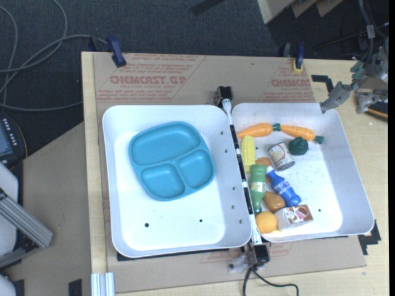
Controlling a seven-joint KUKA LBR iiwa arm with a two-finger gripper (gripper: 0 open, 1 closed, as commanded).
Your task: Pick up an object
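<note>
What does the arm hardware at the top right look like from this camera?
The end effector is a grey metal piece with an angular, bracket-like shape, poking over the right bin's far corner. Behind it sits a blocky grey wrist assembly with dark cabling above it. Finer markings are too blurred to read.

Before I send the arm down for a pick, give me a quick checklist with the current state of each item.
1. Gripper clear of the objects: ok, it sits at the far right corner of the right bin, above the rim.
2. Finger state: cannot tell.
3. Nothing already held: ok, nothing shows at its tip.
4. Targets present: ok, two carrots, corn, can, green bottle and blue bottle lie in the right bin.
5. Spacing for a clean grasp: not ok, most items crowd together along the left wall, touching.
6. Left bin: ok, holds a blue tray, away from the pick.
</note>
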